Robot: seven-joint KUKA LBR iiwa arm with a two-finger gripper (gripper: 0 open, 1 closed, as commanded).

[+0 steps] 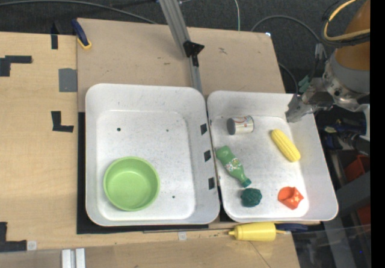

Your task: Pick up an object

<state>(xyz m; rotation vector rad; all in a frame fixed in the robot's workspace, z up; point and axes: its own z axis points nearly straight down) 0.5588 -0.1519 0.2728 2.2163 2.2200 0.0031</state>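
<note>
Gripper (296, 110) hung over the upper right rim of the right bin (313, 197), clear of every item (how its jaws stood could not be told). Left bin (144, 101): one green bowl (131, 183), lower left corner. Right bin: grey-capped white can (240, 124) on its side near the top; green bottle (233, 165) lying aslant; dark green lump (251, 197) just below the bottle; yellow corn cob (285, 144); red piece (290, 197), lower right. Yellow bottle (255, 232) lay on the bench beneath the right bin.

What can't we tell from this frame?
- Gripper: small and dark at the right bin's upper right rim; finger state unreadable.
- Arm: cut off by the right edge.
- Small can: label too small to read.
- Yellow bottle: lies outside the bin; its contents are unknowable.
</note>
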